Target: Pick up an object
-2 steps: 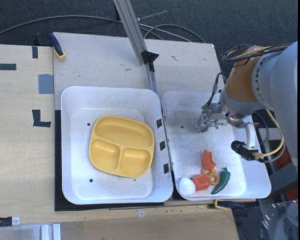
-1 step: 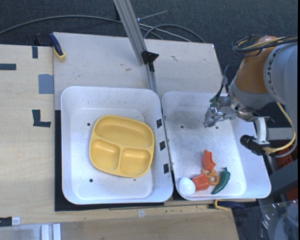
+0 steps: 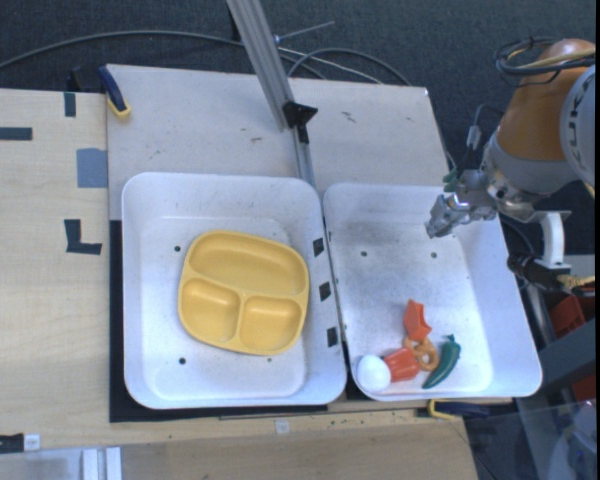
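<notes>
Hovering at the far right edge of the right bin [image 3: 480, 268], the pincer [image 3: 442, 218] grips nothing; its spread cannot be told. Toy food [image 3: 417, 348] lies clustered at the bin's near edge; approach remains, requiring descent there.

Yellow tray [image 3: 243, 293], white bins [image 3: 140, 268] — white egg [image 3: 373, 372], orange-red pieces [image 3: 410, 343], green pepper [image 3: 444, 362].
</notes>
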`<state>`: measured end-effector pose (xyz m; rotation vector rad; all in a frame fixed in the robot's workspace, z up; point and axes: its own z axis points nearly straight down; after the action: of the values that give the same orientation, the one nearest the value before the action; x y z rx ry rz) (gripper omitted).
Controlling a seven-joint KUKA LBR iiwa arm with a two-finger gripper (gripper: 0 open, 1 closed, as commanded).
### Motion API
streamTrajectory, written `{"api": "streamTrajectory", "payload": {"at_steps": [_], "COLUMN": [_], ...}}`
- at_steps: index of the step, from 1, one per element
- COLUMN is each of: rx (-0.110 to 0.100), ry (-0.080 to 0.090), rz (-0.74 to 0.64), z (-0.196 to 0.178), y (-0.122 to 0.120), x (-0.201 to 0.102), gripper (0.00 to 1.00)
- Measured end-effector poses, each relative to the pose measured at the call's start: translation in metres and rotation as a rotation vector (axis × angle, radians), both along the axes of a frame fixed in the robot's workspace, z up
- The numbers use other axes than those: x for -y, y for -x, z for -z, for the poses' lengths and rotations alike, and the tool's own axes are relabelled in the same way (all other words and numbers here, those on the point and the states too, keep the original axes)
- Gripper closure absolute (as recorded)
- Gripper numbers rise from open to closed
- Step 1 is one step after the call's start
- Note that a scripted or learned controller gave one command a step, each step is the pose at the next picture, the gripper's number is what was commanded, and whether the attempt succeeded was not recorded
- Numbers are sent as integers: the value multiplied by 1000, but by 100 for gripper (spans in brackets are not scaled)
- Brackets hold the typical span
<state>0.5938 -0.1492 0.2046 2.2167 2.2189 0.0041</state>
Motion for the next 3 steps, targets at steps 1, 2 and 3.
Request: {"api": "streamTrajectory", "payload": {"at_steps": [1, 2, 3], "rx": [-2, -7, -6], "ry": [-1, -3, -3], "rz": [-1, -6, -6], "z": [-37, -25, -28], "y": [-1, -13, -32], "x": [0, -58, -111], "gripper": [100, 100, 100]}}
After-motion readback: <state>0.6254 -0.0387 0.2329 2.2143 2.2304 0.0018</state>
